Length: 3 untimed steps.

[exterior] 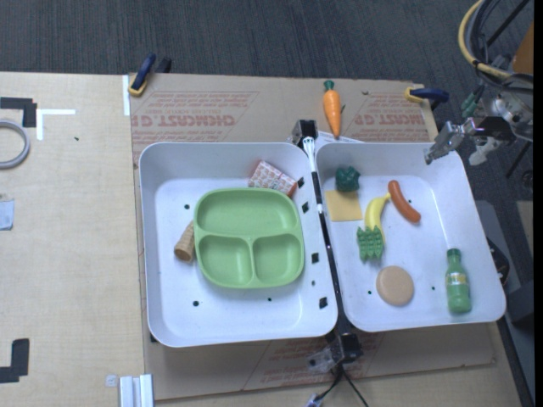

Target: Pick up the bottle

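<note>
Green plastic bottle (458,282) lies in the right white bin (475,227) — likely light, slick, rigid; grab mid-body. Pincer (445,145) hovers far corner, grip unreadable.

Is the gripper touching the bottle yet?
Apart. The camera view shows the gripper above the right bin's far corner, with bare bin floor between it and the bottle.

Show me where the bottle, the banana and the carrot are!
bottle (458,283): camera view, on its green middle.
banana (375,211): camera view, on its yellow middle.
carrot (331,108): camera view, on its orange body.
</note>
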### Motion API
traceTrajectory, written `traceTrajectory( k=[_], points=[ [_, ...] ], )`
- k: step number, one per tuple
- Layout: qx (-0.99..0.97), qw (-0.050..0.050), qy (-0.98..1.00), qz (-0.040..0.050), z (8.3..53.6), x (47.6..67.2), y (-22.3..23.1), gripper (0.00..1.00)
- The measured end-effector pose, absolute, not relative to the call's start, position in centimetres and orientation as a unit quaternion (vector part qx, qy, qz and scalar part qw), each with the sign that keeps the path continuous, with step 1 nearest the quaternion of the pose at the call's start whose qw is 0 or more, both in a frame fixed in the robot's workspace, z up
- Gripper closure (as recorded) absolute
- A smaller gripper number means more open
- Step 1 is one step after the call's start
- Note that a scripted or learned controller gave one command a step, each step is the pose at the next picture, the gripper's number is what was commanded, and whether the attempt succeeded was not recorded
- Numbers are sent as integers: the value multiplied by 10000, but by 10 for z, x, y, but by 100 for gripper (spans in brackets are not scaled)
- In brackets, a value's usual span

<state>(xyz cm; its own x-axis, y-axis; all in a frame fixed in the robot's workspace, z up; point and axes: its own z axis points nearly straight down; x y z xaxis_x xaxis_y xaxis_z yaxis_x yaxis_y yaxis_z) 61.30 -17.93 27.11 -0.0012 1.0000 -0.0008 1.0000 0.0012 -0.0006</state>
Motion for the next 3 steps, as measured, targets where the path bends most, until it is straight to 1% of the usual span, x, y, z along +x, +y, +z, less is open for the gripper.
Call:
traceTrajectory(
  k=[1, 2, 3],
  points=[
    [6916, 2, 7223, -4, 123, 559, -214, 0],
    [6627, -50, 7488, 19, 92, 499, -216, 0],
    [6641, -8, 7476, 8, 101, 500, -219, 100]
  ],
)
